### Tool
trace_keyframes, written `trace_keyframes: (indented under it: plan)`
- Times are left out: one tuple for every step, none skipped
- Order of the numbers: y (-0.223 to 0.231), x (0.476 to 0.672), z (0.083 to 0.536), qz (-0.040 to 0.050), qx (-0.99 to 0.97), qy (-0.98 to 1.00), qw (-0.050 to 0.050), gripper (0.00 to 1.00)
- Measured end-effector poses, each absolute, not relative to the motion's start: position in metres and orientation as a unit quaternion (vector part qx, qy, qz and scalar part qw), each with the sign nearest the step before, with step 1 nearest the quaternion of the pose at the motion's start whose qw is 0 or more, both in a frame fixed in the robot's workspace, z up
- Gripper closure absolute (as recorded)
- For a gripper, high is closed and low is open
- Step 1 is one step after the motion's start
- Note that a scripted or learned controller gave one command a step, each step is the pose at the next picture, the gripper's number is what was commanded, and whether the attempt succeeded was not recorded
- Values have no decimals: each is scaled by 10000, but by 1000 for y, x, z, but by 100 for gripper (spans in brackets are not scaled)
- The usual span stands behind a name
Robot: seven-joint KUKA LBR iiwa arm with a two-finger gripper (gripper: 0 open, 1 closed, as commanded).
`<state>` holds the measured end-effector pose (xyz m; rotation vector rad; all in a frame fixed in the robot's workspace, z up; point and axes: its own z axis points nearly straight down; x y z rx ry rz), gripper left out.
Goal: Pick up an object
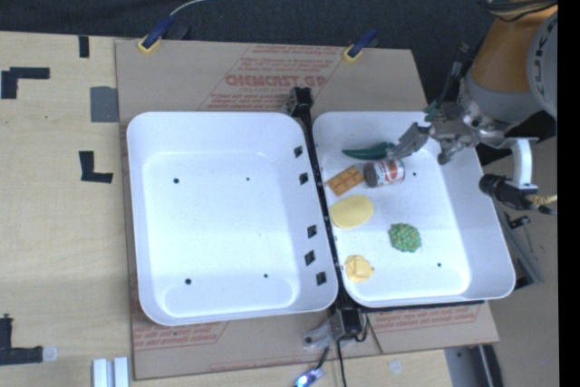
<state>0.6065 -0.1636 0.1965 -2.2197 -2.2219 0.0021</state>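
The camera view shows the gripper low over the back of the right bin. A small can with a red label lies on its side just below and to the left of it, long way pointing across the bin. It looks closest and easiest to grab. Whether the gripper is open cannot be told. A thin green thing lies beside the can. A brown waffle-like block, a smooth yellow lump, a bumpy green ball and a small yellow piece sit nearer the front.
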Motion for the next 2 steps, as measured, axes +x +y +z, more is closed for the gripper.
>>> trace_keyframes:
  plan:
    - [-108,654,82,21,-7049,-7093,33,0]
    - [-111,655,98,7,-7061,-7081,7,100]
